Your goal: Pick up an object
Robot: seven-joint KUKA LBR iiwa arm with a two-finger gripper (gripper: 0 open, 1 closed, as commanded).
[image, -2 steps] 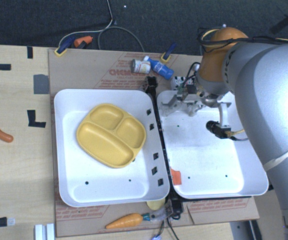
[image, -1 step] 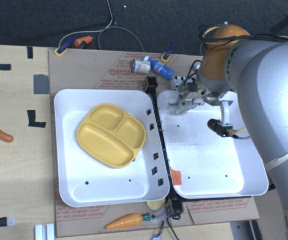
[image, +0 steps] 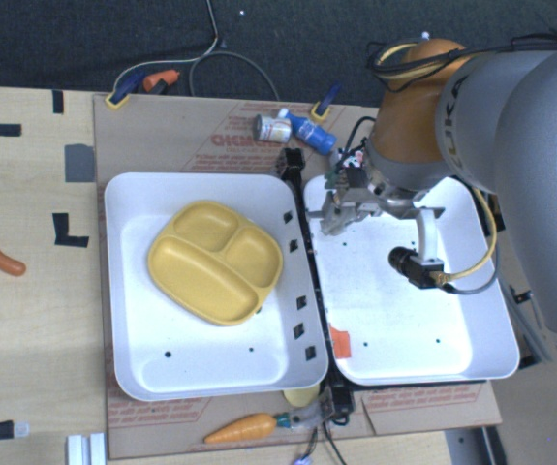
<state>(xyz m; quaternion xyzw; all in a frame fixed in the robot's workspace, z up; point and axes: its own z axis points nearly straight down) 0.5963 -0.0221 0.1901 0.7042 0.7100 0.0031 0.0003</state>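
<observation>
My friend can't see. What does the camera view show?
A grey and orange robot arm reaches over the right bin, its gripper near the bin's top left corner. A yellow divided plate lies in the left bin.

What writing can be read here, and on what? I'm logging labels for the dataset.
Red printing on the cardboard sheet, above the left bin: blurred, not readable.
Red printing along the cardboard's front edge, below the right bin: too small to read.
Nothing else bears legible text.

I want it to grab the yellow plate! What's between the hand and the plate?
In the camera view, the bins' touching walls lie between the hand and yellow plate.
</observation>
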